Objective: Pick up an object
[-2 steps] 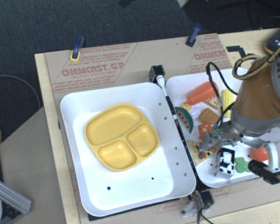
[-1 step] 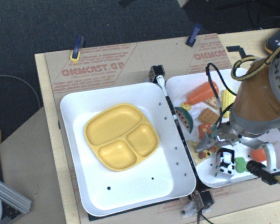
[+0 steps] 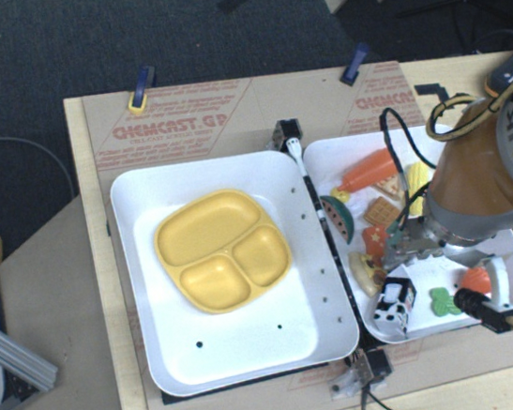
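Note:
The right bin holds several toys. An orange carrot lies at the back, with a watermelon slice, a waffle-like cracker and a yellow piece near it. A black-and-white cow, a green piece and a small orange piece lie at the front. My gripper hangs low over the bin's middle left, right beside a red-orange toy. The wrist hides the toys beneath it. I see nothing lifted clear of the bin.
The left bin holds a yellow divided plate. A black divider rail runs between the bins. The arm's grey and orange body covers the right bin's right half. Cables loop behind it.

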`<state>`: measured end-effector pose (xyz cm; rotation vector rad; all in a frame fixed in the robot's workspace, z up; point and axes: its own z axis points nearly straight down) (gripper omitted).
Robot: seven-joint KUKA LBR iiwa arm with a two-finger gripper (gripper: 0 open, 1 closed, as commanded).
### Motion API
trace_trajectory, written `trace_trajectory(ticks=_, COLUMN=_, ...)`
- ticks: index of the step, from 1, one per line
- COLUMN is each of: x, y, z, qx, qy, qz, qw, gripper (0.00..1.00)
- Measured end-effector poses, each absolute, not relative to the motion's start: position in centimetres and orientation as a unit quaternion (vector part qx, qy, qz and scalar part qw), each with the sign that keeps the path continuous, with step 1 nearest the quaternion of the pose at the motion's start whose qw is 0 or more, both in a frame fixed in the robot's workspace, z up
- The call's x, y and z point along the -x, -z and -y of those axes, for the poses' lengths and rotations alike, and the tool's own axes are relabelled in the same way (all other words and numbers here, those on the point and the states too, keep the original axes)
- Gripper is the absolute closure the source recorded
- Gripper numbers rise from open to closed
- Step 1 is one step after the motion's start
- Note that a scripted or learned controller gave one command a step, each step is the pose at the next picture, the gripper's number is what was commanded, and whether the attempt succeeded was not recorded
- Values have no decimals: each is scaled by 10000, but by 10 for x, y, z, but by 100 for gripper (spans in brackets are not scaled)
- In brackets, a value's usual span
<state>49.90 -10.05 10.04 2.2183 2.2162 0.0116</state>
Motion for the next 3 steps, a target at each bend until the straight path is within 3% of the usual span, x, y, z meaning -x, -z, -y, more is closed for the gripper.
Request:
trace_trajectory(ticks=2, x=-514, y=-218, z=106, qx=-7064, qy=-19, qz=-7078, qw=30, gripper=100)
trace_trajectory(ticks=3, x=-514, y=-225, z=106, qx=-7066, qy=-7, qz=-7076, qw=16, gripper=100)
